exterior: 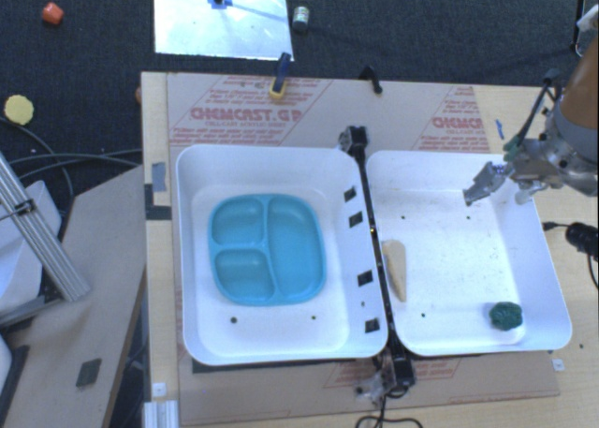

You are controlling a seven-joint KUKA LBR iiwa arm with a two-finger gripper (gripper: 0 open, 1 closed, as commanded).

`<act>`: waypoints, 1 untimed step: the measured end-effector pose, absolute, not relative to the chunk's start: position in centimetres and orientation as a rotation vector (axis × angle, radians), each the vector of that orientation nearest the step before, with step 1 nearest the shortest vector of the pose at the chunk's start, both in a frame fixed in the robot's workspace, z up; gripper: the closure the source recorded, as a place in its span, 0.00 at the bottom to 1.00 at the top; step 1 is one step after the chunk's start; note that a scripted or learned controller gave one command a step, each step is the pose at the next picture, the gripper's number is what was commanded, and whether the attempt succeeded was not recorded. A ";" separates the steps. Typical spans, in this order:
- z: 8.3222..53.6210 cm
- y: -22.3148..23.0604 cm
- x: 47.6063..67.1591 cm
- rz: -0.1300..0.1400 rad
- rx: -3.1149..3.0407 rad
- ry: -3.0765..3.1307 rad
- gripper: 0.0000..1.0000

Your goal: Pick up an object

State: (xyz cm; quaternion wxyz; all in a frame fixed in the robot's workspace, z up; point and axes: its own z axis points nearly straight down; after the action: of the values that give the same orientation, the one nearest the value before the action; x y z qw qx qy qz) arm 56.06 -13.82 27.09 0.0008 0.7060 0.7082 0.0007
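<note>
The gripper [487,184] hovers over the right bin's [440,342] far side, apparently open and holding nothing. The tan piece [396,269], long axis near-to-far, lies nearer and left; green lump [506,316] sits near-right.

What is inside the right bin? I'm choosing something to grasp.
Inside the right bin: a tan piece by its left wall and a green lump near the front right corner. The tool hovers over its back.
</note>
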 end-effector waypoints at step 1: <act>17.9 -5.5 51.4 -0.004 2.217 2.239 0.00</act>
State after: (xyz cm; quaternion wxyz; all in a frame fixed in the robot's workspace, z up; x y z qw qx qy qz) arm 51.40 -5.48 17.93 -0.0049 0.7036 0.7106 -0.0014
